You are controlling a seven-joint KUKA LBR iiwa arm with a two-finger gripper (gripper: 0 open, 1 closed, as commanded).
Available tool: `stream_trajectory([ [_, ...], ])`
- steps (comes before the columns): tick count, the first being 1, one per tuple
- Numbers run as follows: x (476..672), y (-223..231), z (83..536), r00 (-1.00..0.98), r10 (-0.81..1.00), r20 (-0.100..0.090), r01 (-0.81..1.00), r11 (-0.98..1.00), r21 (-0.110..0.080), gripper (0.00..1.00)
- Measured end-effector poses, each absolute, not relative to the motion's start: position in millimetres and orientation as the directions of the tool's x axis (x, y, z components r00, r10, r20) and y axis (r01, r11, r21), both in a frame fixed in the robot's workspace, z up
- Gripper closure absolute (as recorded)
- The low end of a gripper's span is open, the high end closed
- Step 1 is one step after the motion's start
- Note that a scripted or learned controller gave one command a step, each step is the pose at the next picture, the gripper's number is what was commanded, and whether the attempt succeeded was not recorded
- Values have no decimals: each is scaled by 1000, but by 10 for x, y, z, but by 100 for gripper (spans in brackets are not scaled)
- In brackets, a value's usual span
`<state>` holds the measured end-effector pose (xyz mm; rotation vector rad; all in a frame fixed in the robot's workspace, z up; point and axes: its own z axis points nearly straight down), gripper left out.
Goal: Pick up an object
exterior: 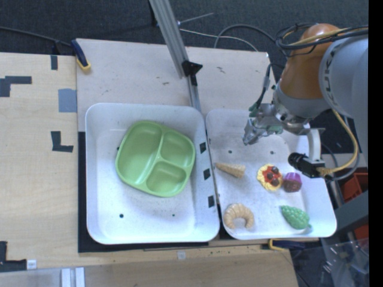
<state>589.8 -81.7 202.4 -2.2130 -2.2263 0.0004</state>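
My gripper (250,137) hangs over the upper part of the right bin (230,127), with nothing seen between its fingers. Below it on the bin floor lie a tan cone (231,170), a yellow tart with red berries (270,177), a purple fruit (292,182), a croissant (239,216) and a green bumpy fruit (295,216). The cone is the closest, a little below and left of the gripper.
The left bin (102,220) holds a green divided plate (156,158). A metal pole (170,31) slants down from the top to the ridge between the bins. The grey arm (335,70) fills the upper right.
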Motion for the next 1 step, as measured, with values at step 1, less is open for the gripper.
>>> stream_trajectory([
  [1,5905,-368,2062,-7,1000,2,1000,7,-1,100],
])
